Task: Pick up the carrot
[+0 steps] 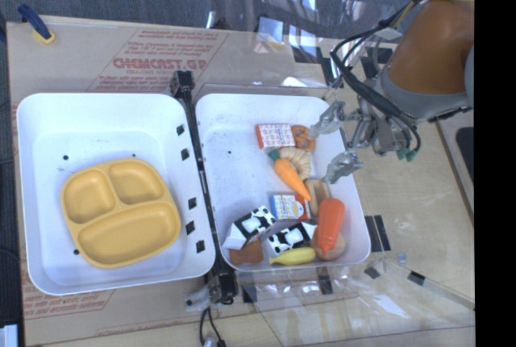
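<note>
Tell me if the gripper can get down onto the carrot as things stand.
Probably yes. The carrot lies on top of the pile in the right bin, uncovered, and the open gripper hangs just to its right. The croissant beside it may crowd one finger.

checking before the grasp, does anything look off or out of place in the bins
Nothing damaged or spilled. The toys sit heaped in the right bin, the carrot lying across others, and the yellow tray sits askew in the left bin.

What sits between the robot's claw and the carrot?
In the camera view, the gripper hangs open just right of the carrot. Between them lie a pale, ridged toy and bare white bin floor.
</note>
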`<state>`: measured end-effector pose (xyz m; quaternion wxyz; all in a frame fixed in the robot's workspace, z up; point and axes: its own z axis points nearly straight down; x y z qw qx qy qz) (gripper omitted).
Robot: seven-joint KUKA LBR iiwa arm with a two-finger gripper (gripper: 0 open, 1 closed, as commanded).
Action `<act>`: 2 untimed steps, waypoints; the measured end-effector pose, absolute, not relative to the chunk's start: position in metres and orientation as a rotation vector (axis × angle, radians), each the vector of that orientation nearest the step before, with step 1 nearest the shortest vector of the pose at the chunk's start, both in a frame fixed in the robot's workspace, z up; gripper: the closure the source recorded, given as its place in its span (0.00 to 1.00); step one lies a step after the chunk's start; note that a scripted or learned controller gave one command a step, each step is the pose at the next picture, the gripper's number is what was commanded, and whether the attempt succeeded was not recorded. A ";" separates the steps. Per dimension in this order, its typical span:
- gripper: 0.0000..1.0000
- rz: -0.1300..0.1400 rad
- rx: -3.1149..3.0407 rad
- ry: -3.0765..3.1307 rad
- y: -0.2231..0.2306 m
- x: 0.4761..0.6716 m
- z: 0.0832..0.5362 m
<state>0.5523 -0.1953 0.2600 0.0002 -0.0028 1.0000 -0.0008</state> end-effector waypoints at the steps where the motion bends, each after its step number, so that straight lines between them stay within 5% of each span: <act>1: 0.00 0.000 0.214 3.132 -0.163 0.588 0.092; 2: 1.00 -0.001 0.200 3.131 -0.160 0.590 0.103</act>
